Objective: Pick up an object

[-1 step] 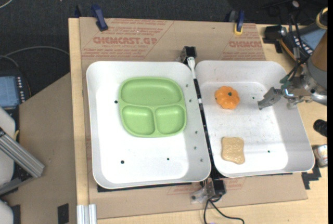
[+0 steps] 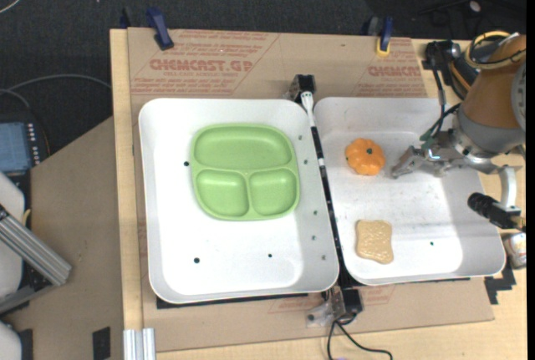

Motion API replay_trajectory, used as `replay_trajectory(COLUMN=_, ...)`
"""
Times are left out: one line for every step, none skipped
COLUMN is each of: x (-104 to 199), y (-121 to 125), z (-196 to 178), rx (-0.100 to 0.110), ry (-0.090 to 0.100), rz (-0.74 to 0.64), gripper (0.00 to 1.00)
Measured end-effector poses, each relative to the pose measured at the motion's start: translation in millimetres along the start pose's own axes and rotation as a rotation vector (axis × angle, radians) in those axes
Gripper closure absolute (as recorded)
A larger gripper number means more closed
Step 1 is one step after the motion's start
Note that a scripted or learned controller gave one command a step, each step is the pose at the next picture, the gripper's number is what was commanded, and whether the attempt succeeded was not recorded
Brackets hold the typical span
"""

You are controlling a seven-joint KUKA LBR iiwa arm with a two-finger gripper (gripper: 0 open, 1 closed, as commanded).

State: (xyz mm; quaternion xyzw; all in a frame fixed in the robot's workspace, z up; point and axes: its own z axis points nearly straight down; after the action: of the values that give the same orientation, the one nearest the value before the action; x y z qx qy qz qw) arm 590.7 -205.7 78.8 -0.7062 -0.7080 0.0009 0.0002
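Note:
A small orange pumpkin-shaped object (image 2: 365, 156) lies in the upper left part of the right bin (image 2: 468, 266). Nearer the bin's front sits a tan, flat, toast-like piece (image 2: 374, 240). My gripper (image 2: 407, 162) hangs low over the right bin, just right of the orange object and a short gap away from it, pointing left toward it. Nothing shows in its grasp. The arm with its orange band (image 2: 493, 91) comes in from the right edge.
The left bin (image 2: 159, 183) holds a green divided plate (image 2: 245, 170) with three compartments. A black ridge (image 2: 322, 183) marks where the two bins meet. Clamps hold the cardboard-covered bench at the back edge.

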Motion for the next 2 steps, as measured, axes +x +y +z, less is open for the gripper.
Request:
replay_trajectory(x=-12.5, y=61.3, z=-6.1, rx=0.000, ry=0.013, rz=-0.003, gripper=0.00)
replay_trajectory(x=63.0, y=77.2, z=-6.8, rx=-0.001, ry=0.002, rz=-0.004, gripper=0.00)
